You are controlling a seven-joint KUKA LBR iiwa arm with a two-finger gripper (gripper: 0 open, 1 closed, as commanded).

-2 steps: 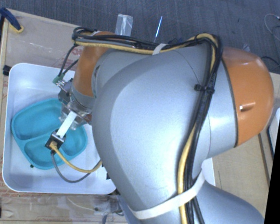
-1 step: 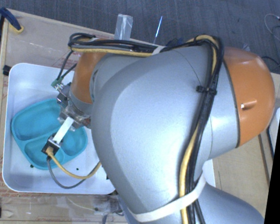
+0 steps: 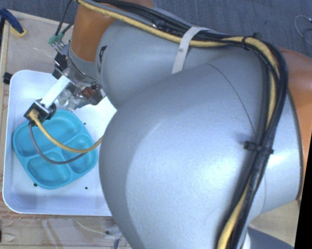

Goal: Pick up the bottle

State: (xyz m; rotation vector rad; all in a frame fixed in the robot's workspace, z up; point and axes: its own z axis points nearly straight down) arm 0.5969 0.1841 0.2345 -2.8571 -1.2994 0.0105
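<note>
The pincer (image 3: pixel 77 97) hangs over a white bin (image 3: pixel 4 185) on the wooden worktop (image 3: pixel 9 45); whether it is clenched or released cannot be told. Just beneath it, a blue divided tray (image 3: pixel 56 164) lies in that bin.

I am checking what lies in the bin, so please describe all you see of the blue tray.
The blue tray looks like turquoise plastic, rounded, with shallow compartments divided by raised ridges. It lies flat, open side up, on the floor of the white bin. The gripper is above its upper edge; contact is unclear.
</note>
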